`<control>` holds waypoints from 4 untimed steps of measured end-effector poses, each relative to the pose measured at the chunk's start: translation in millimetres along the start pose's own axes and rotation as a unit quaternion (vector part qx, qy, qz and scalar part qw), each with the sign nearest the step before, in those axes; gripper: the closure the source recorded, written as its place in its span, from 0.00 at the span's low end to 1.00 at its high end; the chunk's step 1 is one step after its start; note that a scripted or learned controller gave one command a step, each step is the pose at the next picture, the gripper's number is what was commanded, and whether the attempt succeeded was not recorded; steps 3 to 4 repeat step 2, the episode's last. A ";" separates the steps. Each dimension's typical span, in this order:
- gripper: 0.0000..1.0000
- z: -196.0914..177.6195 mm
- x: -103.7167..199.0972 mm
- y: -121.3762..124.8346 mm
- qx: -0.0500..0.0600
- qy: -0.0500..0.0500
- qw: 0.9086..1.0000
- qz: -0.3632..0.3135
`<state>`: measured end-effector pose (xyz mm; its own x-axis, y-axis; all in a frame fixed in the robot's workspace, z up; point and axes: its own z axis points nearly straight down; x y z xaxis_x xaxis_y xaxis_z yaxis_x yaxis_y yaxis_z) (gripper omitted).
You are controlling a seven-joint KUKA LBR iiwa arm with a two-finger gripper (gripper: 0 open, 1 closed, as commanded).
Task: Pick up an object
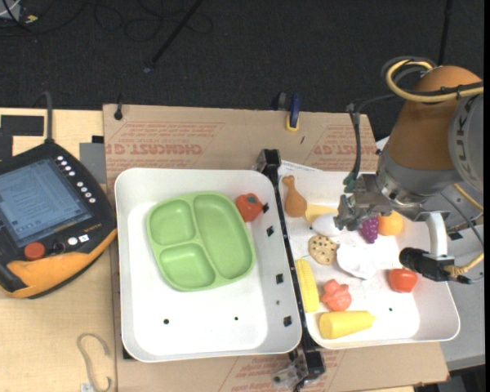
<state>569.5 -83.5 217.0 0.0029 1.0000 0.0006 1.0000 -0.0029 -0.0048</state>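
the fingers (358, 215) hang over the right bin (441, 325); whether they are parted, i cannot tell. purple grapes (369, 229) sit just beside them, a cookie (322, 249) and white plate (361, 260) near. the arm (429, 137) enters from the right edge. the left bin (139, 300) holds a green tray (200, 241).

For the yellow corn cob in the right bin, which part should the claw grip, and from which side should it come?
Grip the corn cob across its middle, coming straight down from above. It lies flat, long and narrow, along the bin's left wall, so the claw should close across its narrow width; the pink toy crowds its lower right side.
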 end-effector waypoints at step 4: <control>1.00 -12.0 7.0 -5.1 -0.001 0.000 1.000 -0.002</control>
